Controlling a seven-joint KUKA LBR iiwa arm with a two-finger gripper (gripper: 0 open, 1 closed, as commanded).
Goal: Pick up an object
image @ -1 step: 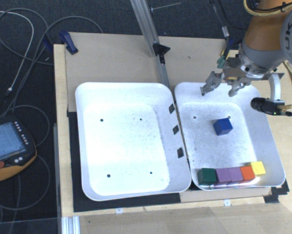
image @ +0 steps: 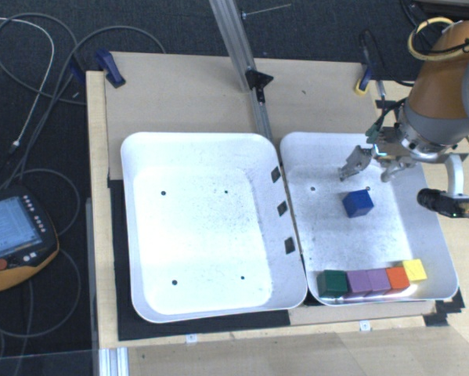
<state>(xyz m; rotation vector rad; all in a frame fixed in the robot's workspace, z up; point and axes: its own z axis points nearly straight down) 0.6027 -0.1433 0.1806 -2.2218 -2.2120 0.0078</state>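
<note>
Two shallow white bins side by side on a wooden bench (image: pixel 187 92), seen from above at a slant. Left bin (image: pixel 140 163): just dark specks and a few black dots on the floor. Right bin (image: pixel 422 233): holds the blocks.

Blue cube (image: pixel 358 203) sitting alone mid-bin, slightly rotated, resting on the bin floor, well apart from the other blocks. Row of four along the near edge of the right bin, touching each other: green block (image: pixel 333 282), purple block (image: pixel 365 280), orange block (image: pixel 397 276), yellow block (image: pixel 415 270), left to right.

Arm (image: pixel 441 92) coming in from the right, orange band above the wrist. Gripper (image: pixel 373 167) hovering over the far part of the right bin, just above and beyond the blue cube in the pic. Fingers (image: pixel 353 165) spread apart, released, nothing btwn them. Cube not touched by either finger as far as visible, sits just below the gap.

Other stuff: aluminium rail (image: pixel 234 37) running diagonally from the top down to the gap btwn the bins. Blue clamp (image: pixel 109 67) at the far left bench corner, another clamp (image: pixel 365 73) w/ a yellow bit at the far right. Teach pendant (image: pixel 11 237) w/ lit screen on the dark floor to the left, cables (image: pixel 30 45) looping around it. Black clips (image: pixel 282 207) along the seam btwn bins.
</note>
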